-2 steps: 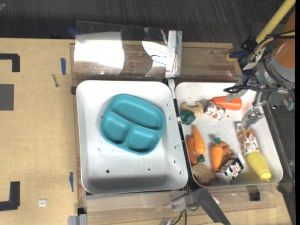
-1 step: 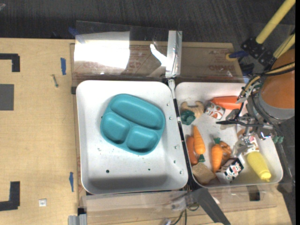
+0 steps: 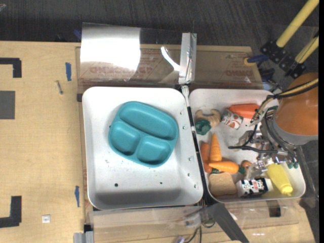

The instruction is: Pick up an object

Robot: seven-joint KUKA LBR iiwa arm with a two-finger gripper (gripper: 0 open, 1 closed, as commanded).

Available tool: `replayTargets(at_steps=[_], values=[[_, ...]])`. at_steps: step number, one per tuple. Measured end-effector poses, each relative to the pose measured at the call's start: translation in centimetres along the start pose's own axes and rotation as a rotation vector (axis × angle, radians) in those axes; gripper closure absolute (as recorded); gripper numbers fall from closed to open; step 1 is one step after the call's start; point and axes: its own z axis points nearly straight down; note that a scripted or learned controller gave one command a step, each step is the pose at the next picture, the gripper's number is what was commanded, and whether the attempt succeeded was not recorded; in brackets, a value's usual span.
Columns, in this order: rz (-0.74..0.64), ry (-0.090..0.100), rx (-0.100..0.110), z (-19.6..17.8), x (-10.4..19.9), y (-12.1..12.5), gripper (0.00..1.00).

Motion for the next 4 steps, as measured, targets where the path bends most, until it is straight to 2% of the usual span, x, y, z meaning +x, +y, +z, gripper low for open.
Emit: replayTargets(at_steps=[2, 3, 4], values=[[0.027, -0.023, 0.005, 2.6, 0.6, 2.7, 0.00], [0.064, 0.000, 0.001, -3.6, -5.6, -2.0, 0.00], [0.232, -0.007, 0.000, 2.7, 0.3, -4.7, 0.00]])
